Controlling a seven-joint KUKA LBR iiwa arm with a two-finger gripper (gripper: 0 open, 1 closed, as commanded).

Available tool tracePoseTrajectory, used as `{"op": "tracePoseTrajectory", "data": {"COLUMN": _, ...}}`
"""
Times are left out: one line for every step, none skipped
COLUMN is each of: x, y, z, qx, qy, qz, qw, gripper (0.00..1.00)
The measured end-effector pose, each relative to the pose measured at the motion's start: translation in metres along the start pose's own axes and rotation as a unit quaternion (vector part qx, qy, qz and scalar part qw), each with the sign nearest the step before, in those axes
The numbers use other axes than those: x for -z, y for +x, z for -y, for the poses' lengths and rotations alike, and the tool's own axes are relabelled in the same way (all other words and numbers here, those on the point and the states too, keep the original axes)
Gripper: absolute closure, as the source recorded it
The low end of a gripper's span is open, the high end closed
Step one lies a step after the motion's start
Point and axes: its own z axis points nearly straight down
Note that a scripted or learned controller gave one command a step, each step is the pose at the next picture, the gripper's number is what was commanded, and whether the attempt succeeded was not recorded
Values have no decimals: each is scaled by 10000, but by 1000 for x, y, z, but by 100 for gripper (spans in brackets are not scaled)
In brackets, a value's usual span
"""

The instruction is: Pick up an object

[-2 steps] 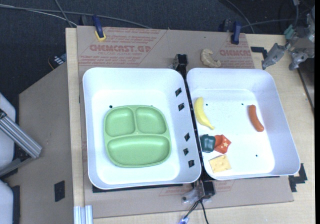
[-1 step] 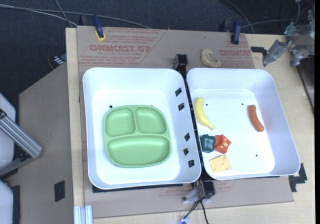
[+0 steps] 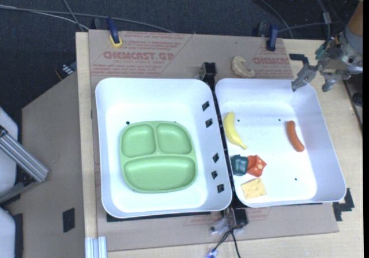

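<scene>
My gripper (image 3: pixel 315 82) hangs at the far right corner of the right bin (image 3: pixel 323 135), open, with nothing between its fingers. In that bin a yellow banana (image 3: pixel 233 130) lies at the left, an orange-red sausage (image 3: pixel 295 136) at the right, and a dark teal block (image 3: pixel 238 164), a red piece (image 3: pixel 256 165) and a yellow cheese wedge (image 3: pixel 253 188) sit near the front left. The sausage is the nearest to the gripper, well below it in the view.
The left bin (image 3: pixel 109 135) holds a green divided plate (image 3: pixel 158 156). A beige scrap (image 3: pixel 243 66) lies on the board behind the bins. Black clips line the divider between bins. Cables run over the dark floor behind the bench.
</scene>
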Motion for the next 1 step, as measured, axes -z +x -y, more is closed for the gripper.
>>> {"op": "tracePoseTrajectory", "data": {"x": -56, "y": 6, "z": -8, "qx": 11, "qy": 2, "qz": -3, "qw": 10000, "gripper": 0}}
